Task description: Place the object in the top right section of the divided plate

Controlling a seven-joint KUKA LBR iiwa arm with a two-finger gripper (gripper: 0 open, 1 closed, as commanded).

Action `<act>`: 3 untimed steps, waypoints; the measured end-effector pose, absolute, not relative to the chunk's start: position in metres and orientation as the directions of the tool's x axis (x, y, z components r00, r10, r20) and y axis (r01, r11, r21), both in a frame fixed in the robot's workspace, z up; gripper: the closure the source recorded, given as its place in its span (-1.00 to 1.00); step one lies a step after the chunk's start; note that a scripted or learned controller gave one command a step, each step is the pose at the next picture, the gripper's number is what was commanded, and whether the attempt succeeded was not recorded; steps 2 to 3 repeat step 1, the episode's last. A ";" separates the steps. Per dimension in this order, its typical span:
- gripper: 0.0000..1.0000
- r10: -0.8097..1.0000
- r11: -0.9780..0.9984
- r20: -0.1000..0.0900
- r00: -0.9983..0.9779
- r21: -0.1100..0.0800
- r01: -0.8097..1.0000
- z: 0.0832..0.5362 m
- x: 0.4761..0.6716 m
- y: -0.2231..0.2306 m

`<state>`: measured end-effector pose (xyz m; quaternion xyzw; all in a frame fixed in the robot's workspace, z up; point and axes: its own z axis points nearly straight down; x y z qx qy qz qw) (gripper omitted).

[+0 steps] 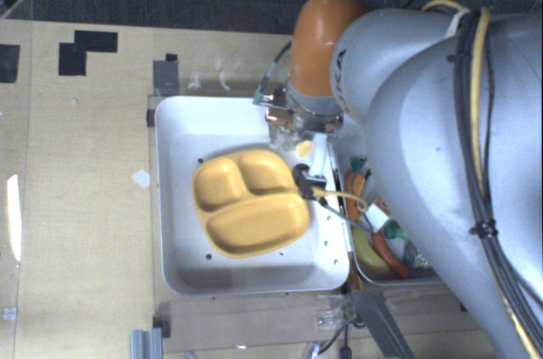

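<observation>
Two shallow white bins stand side by side on the pale wooden bench [76, 204]; the left bin [174, 204] holds one mustard-yellow three-section plastic plate [250, 209], lying flat. Its large section is nearest the view's bottom edge and two small sections lie above it; the dividing ridge runs roughly left to right, rising slightly to the right. The gripper [293, 137] hangs over the left bin's upper right corner, just beyond the plate's top right section [267, 171]; whether it is open or closed cannot be told. A small pale yellow piece [303, 149] shows directly beneath it, just beside the plate's upper right rim; its shape and long axis are too small to judge. The right bin [373, 276] is largely covered by the grey arm [424, 137]; orange pieces [394, 257], a yellow piece [366, 243] and a green piece [399, 234] lie together in it.
</observation>
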<state>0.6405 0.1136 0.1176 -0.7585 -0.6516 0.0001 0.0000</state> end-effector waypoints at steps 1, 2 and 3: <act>-1.00 0.989 -0.150 0.000 0.150 0.000 0.989 0.118 0.640 0.114; -1.00 0.989 -0.150 0.000 0.150 0.000 0.989 0.118 0.640 0.114; -1.00 0.989 -0.150 0.000 0.150 0.000 0.989 0.118 0.640 0.114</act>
